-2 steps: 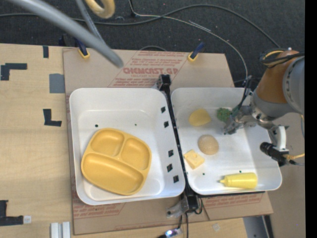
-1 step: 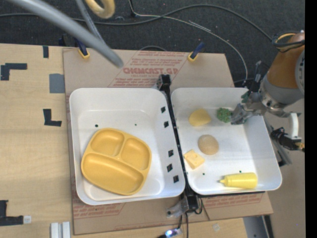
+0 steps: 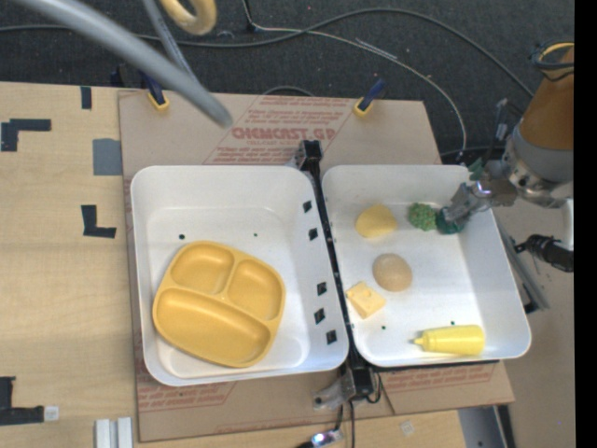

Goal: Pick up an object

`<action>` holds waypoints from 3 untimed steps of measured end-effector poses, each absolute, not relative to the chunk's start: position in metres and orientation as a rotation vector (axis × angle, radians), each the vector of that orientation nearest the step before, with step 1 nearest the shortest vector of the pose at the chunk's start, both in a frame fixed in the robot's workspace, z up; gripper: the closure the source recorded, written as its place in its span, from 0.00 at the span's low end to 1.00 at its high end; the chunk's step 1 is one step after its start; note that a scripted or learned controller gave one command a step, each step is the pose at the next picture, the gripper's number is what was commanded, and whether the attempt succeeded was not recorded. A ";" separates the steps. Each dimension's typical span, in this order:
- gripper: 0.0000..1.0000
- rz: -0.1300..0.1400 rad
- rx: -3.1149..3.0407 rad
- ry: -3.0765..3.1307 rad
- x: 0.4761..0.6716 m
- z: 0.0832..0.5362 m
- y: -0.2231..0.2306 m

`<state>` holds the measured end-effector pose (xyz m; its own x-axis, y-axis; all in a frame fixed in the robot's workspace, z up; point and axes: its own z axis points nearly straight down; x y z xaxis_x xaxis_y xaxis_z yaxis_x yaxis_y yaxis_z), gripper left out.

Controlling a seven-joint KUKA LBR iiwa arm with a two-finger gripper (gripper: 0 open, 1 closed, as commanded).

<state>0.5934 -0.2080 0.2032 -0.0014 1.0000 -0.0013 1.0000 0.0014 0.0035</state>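
**White bins, gripper low at the right bin's far corner**

White plastic forms 2 shallow bins side by side on a cardboard sheet (image 3: 280, 133) that covers the bench. The left bin (image 3: 149, 194) holds a yellow compartment plate (image 3: 219, 301) with 3 sections, lying toward the near side of the bin.

The right bin (image 3: 504, 278) holds 5 small things. A pale yellow lump (image 3: 377, 221) sits near the far left of the bin, and a green broccoli piece (image 3: 424, 217) lies just to its right. A tan round piece (image 3: 393, 273) rests near the middle, with a yellow cheese wedge (image 3: 366, 300) just beside it toward the divider. A yellow squeeze bottle (image 3: 451, 340) lies on its side along the near wall, nozzle pointing left.

The arm (image 3: 546, 129) reaches in from the right (its orange band shows above the wrist). The gripper (image 3: 454, 220) is tilted down and to the left, its tip at the bin's far right side, right next to the broccoli piece. Something teal-green shows at the tip, but whether the fingers are spread or closed cannot be told from this angle, nor whether they touch the broccoli.
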 end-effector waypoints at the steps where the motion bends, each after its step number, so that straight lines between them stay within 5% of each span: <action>1: 1.00 0.003 2.216 2.220 0.593 0.267 -0.209; 3: 1.00 -0.002 2.218 2.227 0.579 0.265 -0.097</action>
<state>0.5789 -0.0973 0.2645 -0.0044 1.0000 0.0003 1.0000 0.0044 -0.0018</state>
